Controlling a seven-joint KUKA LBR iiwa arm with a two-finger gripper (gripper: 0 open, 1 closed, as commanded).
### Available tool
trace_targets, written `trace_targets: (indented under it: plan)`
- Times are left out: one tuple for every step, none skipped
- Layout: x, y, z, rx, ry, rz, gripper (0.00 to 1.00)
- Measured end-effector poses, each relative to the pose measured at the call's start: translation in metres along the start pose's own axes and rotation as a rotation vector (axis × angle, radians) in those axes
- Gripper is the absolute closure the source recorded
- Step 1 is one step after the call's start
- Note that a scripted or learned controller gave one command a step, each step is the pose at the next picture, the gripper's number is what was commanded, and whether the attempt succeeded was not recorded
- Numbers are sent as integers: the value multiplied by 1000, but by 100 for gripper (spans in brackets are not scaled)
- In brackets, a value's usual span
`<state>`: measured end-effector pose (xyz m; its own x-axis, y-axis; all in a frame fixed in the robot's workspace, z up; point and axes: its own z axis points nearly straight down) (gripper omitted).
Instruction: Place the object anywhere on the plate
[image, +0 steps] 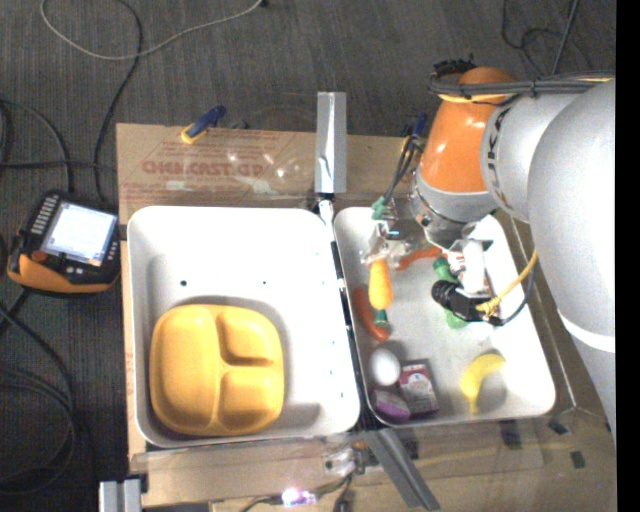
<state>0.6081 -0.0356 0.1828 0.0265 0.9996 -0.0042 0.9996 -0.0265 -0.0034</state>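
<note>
Bench, two white bins: gripper (383, 243) over right bin (535, 395), yellow-orange corn-like piece (379, 285) hanging upright below it, grip state unclear; yellow plate (217, 369) sits well left in left bin (140, 240).

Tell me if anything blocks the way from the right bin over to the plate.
Only the two bins' adjoining walls lie between; anything carried must be lifted over them. The yellow plate sits in the left bin, with nothing on it.
</note>
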Motion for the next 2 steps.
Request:
trace_targets:
  plan:
    - [58, -58, -40, -1, 3, -223, 100]
    - [59, -58, -48, 2, 4, -224, 100]
